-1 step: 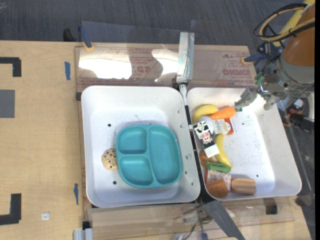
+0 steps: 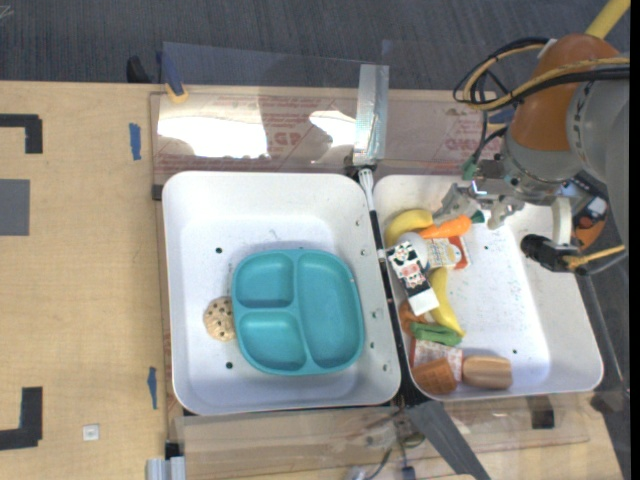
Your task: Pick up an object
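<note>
Your gripper (image 2: 478,200) over right bin's (image 2: 560,358) upper edge, fingers spread apart, nothing between them. Carrot (image 2: 446,228) lies just below fingertips, near but whether touching, can't tell. Banana (image 2: 428,268) beside carrot, running down bin's left side, cow-print carton (image 2: 409,265) on top of it. Brown toy pieces (image 2: 485,370) lower down, well apart from gripper. Left bin (image 2: 190,268): teal divided plate (image 2: 298,310), cookie (image 2: 218,318) touching its left edge.
</note>
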Available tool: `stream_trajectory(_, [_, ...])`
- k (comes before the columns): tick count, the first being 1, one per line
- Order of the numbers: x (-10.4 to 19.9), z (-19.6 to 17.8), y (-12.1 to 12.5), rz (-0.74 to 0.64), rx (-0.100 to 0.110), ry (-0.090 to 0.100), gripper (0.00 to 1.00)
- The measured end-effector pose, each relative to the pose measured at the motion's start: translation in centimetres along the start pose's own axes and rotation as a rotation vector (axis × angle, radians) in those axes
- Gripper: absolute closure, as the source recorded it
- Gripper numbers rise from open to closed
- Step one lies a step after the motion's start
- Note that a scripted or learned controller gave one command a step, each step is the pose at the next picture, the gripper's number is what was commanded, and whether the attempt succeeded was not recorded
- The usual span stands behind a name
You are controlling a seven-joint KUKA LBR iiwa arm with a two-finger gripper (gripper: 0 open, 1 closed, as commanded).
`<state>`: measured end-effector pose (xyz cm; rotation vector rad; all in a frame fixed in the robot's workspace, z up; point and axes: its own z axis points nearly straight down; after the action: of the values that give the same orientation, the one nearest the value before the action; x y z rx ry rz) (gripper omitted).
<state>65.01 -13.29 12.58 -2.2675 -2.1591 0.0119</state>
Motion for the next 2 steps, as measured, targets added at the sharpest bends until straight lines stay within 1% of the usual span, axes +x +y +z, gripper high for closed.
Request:
stream_trajectory(1, [-0.8, 3.0, -1.8, -0.19, -0.036, -0.003, 0.0])
stream_trajectory(2, [-0.7, 3.1, -5.1, -0.345, -0.04, -0.01, 0.0])
